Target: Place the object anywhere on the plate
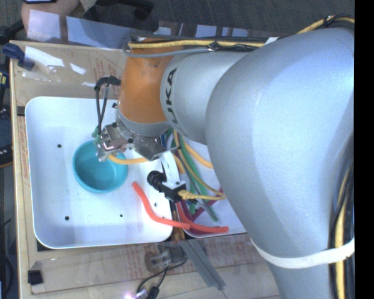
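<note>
The grey arm (262,136) is reaching in from the right and covering most of the right half of the worktop (112,263), its orange band (143,86) sitting above the back edge of the left white bin (47,167). The pincer (109,141) is hanging over the right rim of a blue plate (96,170), which is lying near the middle of that bin. Whether the pincer is apart, together or clamped on anything I cannot tell, since the wrist is hiding it. A long red strip (153,210) is lying across the bin's front right corner, running over the edge toward the neighbouring bin, apart from the plate. Coloured cables (193,179) are trailing beside it. The bin's left side and front edge are lying open, with bare white floor around the plate.
</note>
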Controlling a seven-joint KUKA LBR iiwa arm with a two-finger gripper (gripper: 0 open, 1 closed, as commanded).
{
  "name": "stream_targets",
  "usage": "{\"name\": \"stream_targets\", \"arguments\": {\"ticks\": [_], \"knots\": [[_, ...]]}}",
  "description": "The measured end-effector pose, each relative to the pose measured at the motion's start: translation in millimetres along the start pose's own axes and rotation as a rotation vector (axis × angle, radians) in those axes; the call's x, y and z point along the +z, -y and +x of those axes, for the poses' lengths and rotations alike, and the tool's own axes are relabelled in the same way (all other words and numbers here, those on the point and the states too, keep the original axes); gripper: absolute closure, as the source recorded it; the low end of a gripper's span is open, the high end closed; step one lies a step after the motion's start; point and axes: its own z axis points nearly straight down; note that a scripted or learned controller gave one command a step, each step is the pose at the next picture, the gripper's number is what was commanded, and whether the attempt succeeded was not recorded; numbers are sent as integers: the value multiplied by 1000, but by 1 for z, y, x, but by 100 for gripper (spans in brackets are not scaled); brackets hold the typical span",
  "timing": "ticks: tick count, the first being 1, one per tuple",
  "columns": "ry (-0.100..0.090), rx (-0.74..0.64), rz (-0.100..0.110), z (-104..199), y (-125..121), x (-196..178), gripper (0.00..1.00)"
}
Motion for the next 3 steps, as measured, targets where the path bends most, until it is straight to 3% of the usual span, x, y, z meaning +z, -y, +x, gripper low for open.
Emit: {"name": "stream_targets", "arguments": {"ticks": [1,2,3], "knots": [[1,-380,-5,-25,0,-23,100],[1,-380,-5,-25,0,-23,0],[1,-380,-5,-25,0,-23,0]]}}
